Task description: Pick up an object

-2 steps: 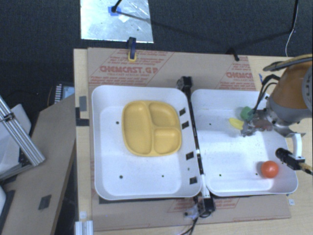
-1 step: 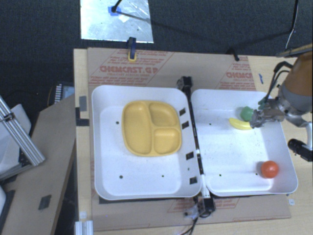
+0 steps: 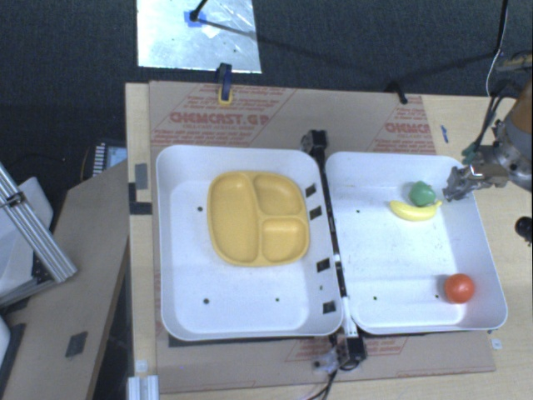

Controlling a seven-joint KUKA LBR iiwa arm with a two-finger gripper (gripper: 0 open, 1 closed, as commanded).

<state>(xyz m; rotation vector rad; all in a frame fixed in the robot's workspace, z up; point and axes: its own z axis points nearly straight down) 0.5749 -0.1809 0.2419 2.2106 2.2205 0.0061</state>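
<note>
Brown cardboard sheet (image 3: pixel 275 107) under the bins: red print "CHEMCAST G P" at upper left; right-hand print illegible

arm (image 3: pixel 518 152): grey metal wrist | orange band | thin cables above

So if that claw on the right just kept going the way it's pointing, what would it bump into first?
Probably the green object. The gripper points leftward into the right bin, and the green object sits just ahead, resting against the yellow banana. Its height above them is hard to judge, so it might pass over.
</note>
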